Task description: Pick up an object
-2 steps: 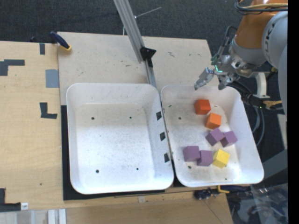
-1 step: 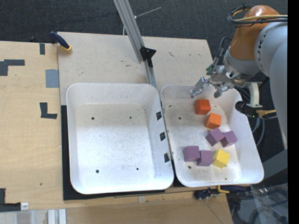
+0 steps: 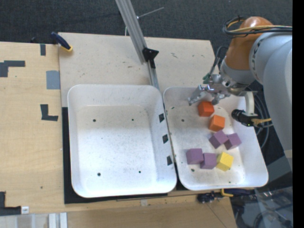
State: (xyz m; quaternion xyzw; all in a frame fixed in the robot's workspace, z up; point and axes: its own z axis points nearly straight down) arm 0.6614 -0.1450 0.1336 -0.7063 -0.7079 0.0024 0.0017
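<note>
Grey and orange, your arm (image 3: 259, 46) reaches in from the right, its wrist bent down over the right bin (image 3: 251, 175). The gripper (image 3: 207, 93) hangs above the bin's far end, just beside an orange cube (image 3: 205, 109); I cannot tell how it is set. A second orange cube (image 3: 217, 122), purple blocks (image 3: 211, 148) and a yellow cube (image 3: 225, 161) lie nearer. The left bin (image 3: 76, 127) sits alongside on the tan bench (image 3: 28, 127).
</note>
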